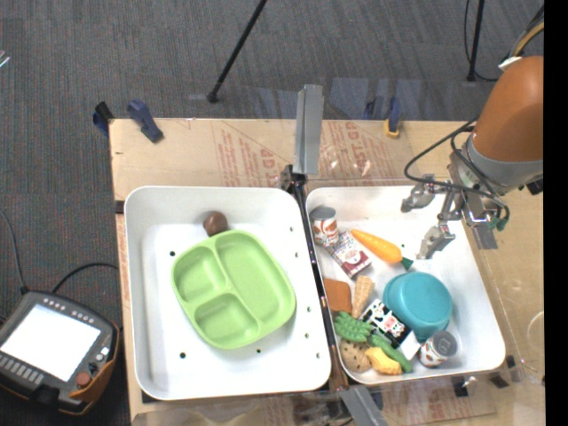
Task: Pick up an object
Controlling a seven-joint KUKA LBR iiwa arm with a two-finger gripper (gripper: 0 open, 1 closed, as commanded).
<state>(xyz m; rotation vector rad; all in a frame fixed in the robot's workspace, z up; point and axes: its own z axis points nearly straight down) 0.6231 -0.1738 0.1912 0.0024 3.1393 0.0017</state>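
The arm comes in from the upper right of the frame, orange band high, and the hand (453, 224) hangs over the upper right part of the right bin (493, 322). Its fingers are spread apart: one grey tip sits at the left near the bin's top wall, the other points down toward the bowl. Nothing sits between them; white bin floor shows in the gap. The hand touches no object.

Just below the hand sits the teal bowl (417, 300), close to the lower fingertip but apart from it. Left of the hand lies the carrot (377, 246), slanting down to the right, its green end near the bowl's rim. Further left, against the bin's left wall, a small can (324, 226) stands with a red-and-white packet (351, 257) just beside it. Along the bottom of the bin the toys crowd together: a waffle cone (362, 295), green leafy pieces (353, 328), a cookie (355, 356), a yellow piece (388, 360) and a small cup (435, 350) at the lower right.

In the left bin (146, 238) a green tray (233, 288) lies tilted in the middle, with a brown ball (216, 224) just above it. Both bins rest on the tabletop (204, 153).
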